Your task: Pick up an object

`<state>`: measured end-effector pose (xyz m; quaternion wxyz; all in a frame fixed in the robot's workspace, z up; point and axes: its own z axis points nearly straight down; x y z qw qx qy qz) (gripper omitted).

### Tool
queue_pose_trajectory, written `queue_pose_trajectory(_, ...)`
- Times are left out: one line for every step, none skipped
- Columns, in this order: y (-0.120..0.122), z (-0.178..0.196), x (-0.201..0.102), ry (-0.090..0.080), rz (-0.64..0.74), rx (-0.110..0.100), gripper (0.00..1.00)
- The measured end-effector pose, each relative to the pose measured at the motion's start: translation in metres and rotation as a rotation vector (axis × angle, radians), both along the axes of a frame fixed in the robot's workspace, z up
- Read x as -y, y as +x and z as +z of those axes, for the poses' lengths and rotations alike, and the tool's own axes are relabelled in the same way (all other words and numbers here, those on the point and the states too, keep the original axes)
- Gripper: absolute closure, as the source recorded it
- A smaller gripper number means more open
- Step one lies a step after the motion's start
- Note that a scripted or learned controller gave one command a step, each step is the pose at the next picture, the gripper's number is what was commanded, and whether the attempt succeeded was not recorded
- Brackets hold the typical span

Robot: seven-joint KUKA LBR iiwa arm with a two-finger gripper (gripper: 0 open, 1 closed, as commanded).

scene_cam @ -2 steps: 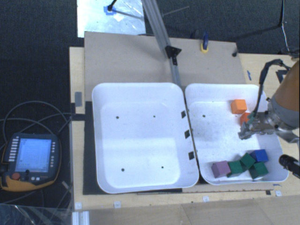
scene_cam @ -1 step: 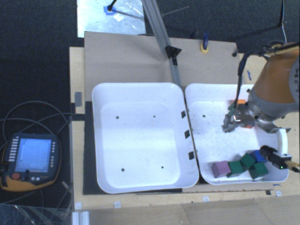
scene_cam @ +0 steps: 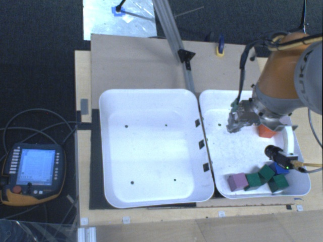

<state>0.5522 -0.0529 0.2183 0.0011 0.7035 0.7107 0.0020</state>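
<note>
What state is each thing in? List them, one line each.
tool: low over the right bin, nothing visibly held
orange block: on the bin floor, partly hidden by the arm
purple block: resting at the near wall
green blocks: clustered in the near right corner
left bin: flat on the bench

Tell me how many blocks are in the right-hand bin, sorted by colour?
Purple block: 1
Green blocks: 3
Blue block, partly hidden: 1
Orange block, partly under the arm: 1
Total: 6 that I can make out.
</note>
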Motion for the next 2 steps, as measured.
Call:
queue_pose_trajectory(0.034,0.009,-0.053,0.001,0.001,0.001,1.0)
queue_pose_trajectory(0.052,0.008,-0.105,0.001,0.001,-0.001,1.0)
